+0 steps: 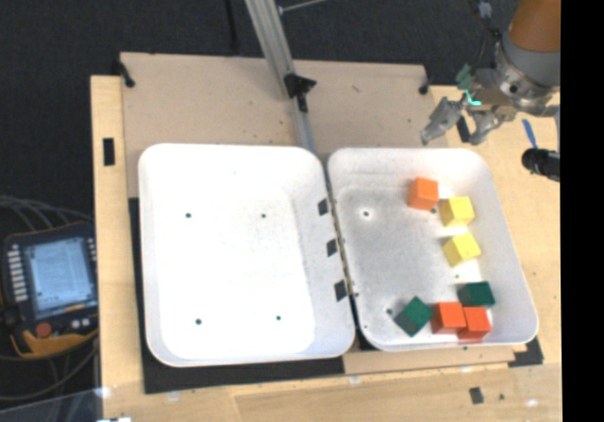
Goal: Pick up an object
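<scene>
Nearest the camera, along the front wall of the right bin (500, 222), I see a cluster of blocks: a green cube (412, 315) turned corner-on, two orange cubes (450, 316) (477, 321) touching side by side, and a dark green cube (477, 295) just behind them. Farther back lie two yellow cubes (461, 248) (457, 211), then an orange cube (424, 193) touching the upper yellow one. The blocks are cubes, so none has a clear long axis; the yellow pair sits slightly rotated against the bin walls. The left bin (151, 222) sits beside it on the desk (377, 80). Beyond the right bin's far rim, the gripper (458, 118) hangs above the bare desk, its jaws spread apart with nothing between them. I judge the task barely begun: no block is lifted, every candidate rests on the bin floor, and the approach, descent and closing on a block all remain. The orange cube at the back lies closest to the gripper.
</scene>
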`<state>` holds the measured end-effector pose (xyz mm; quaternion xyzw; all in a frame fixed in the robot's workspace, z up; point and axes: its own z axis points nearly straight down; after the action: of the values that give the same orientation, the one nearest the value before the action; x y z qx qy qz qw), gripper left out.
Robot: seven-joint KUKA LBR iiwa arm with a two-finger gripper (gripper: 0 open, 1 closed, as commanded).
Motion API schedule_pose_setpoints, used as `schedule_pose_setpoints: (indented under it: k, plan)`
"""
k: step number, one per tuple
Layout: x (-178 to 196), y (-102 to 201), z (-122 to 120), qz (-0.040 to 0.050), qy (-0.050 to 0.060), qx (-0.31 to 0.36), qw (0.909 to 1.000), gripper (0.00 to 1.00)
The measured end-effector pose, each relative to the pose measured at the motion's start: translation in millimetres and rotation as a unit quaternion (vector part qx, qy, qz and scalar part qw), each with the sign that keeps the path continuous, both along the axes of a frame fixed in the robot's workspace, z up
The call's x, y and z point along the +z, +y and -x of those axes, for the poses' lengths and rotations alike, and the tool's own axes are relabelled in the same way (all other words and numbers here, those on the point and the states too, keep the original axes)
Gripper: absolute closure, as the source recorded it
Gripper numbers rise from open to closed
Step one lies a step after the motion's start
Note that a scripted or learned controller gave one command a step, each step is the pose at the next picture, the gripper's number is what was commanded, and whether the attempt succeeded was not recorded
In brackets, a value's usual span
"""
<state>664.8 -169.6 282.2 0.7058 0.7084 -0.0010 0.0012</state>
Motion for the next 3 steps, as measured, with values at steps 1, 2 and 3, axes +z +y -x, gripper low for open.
schedule_pose_setpoints:
  k: [1,2,3]
  plan:
    - [-42.4,-3.5,3.7,0.0000,0.001,-0.002,1.0000,0.00]
    - [-84.3,-4.3,1.8,-0.0002,0.002,-0.002,1.0000,0.00]
    - [-133.1,3.6,0.8,-0.0004,0.002,-0.001,1.0000,0.00]
